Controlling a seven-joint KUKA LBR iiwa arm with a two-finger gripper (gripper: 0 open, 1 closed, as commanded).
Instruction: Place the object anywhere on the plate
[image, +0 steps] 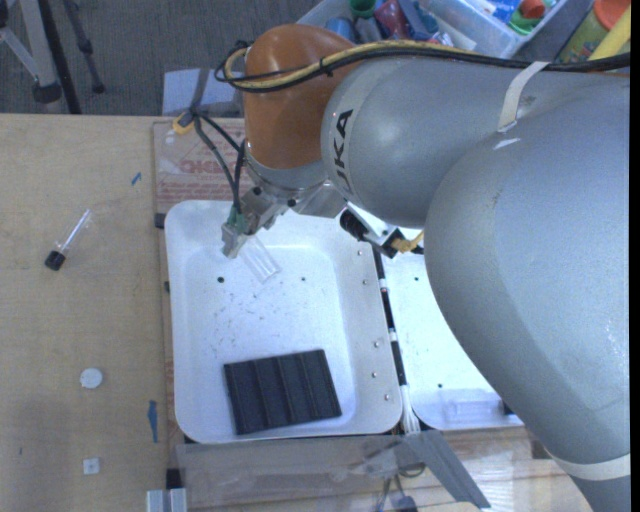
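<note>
The arm (500, 200) reaches in from the right and covers most of the right bin (440, 350). Its orange band sits above the far edge of the left bin (300, 310).

The end effector (238, 236) is low over the far left corner of the left bin, tilted down and to the left. Whether it is open or closed cannot be told at this angle.

A small clear piece (263, 262) shows just beside the end effector tip, towards the bin's middle. It looks ribbed and translucent against the white floor. Whether it is gripped, touching the tip or lying free on the floor cannot be told.

The plate (282, 390), dark, flat and ribbed, lies in the near part of the same bin, slightly skewed to the bin's edges. It is well apart from the clear piece, and nothing rests on it. Fine dark specks are scattered on the floor between the two.

On the tabletop (60, 330), left of the bins, lie a small vial (66, 243) with a dark cap and, nearer the camera, a white disc (91, 378).
</note>
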